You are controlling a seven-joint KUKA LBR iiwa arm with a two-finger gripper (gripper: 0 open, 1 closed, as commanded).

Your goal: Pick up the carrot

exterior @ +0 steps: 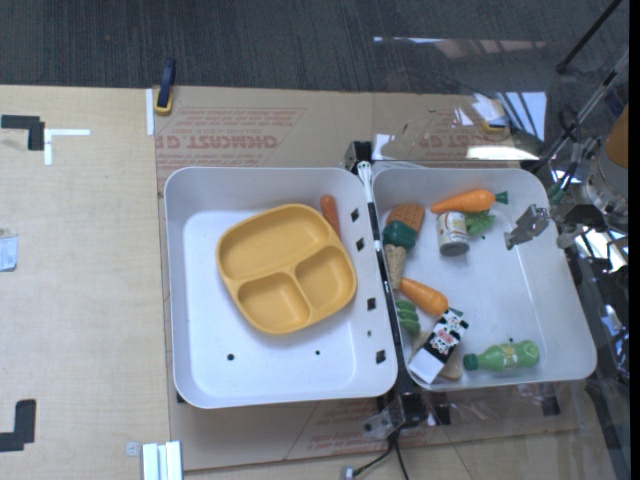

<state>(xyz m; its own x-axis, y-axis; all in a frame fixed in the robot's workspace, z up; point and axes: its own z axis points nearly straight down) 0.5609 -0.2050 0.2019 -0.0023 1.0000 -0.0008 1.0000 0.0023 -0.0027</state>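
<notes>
Two carrots lie in the right bin point(560, 298). One carrot point(463, 202), orange with a green top, rests near the bin's far wall. The other carrot point(424, 294) is shorter and lies by the left wall, its leaves point(407, 317) pointing to the front. My gripper point(527, 227) hangs over the right part of this bin, open, with nothing between its fingers. It is well to the right of the far carrot and apart from both.
The right bin also holds a small can point(454, 236), an ice-cream cone point(400, 234), a milk carton point(440, 344) and a green bottle point(504, 356). In the left bin point(190, 298) sit a yellow divided plate point(286, 267) and a small reddish sausage point(329, 211).
</notes>
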